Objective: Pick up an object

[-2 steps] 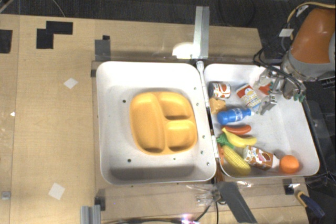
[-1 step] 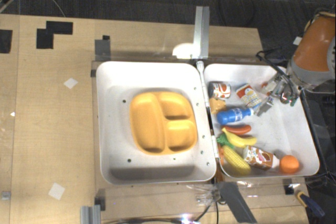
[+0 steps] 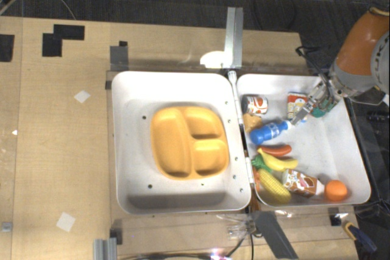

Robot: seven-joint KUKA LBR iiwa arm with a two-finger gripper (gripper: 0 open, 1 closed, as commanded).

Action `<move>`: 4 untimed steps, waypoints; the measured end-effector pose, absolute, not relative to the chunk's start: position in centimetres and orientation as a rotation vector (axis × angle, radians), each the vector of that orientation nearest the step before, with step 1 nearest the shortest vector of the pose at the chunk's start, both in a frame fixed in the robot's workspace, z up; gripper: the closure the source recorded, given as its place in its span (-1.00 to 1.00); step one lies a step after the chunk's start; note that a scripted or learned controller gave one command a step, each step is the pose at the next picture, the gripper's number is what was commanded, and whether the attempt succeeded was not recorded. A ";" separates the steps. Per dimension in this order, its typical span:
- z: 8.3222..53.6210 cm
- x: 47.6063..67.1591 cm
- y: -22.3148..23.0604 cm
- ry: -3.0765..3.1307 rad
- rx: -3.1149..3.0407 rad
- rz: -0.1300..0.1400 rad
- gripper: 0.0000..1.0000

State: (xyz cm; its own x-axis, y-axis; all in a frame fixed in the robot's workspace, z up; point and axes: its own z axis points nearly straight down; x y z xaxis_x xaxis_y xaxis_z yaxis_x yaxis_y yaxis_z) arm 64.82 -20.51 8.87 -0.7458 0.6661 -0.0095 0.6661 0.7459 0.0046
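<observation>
The right bin (image 3: 341, 143) holds several small items. A red-and-white can (image 3: 257, 105) and a small red-and-white carton (image 3: 296, 103) lie near its back. A blue bottle (image 3: 268, 131) lies at the middle left. Toward the front are a red pepper (image 3: 275, 150), a banana (image 3: 279, 161), a corn cob (image 3: 272, 186), a sauce bottle (image 3: 301, 182) and an orange (image 3: 336, 190). My gripper (image 3: 311, 109) hangs low over the bin's back right, right beside the carton's right edge. Nothing is visibly held.
The left bin (image 3: 131, 149) carries a yellow divided tray (image 3: 189, 140). A metal post (image 3: 234, 33) stands behind the wall between the bins. The arm's orange band (image 3: 359, 45) reaches in from the upper right. Bare white floor shows at the right bin's middle right.
</observation>
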 end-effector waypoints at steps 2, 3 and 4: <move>19.4 66.6 -20.5 3.025 0.773 0.000 -1.00; 12.2 66.3 -20.4 2.905 1.178 0.002 -1.00; 10.6 63.2 -12.7 2.730 1.543 0.006 -1.00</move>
State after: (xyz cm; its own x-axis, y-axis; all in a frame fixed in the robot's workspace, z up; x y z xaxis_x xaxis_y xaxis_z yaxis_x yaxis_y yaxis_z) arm 63.23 -12.65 10.63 -0.5155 0.8569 -0.0031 0.8569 0.5155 0.0060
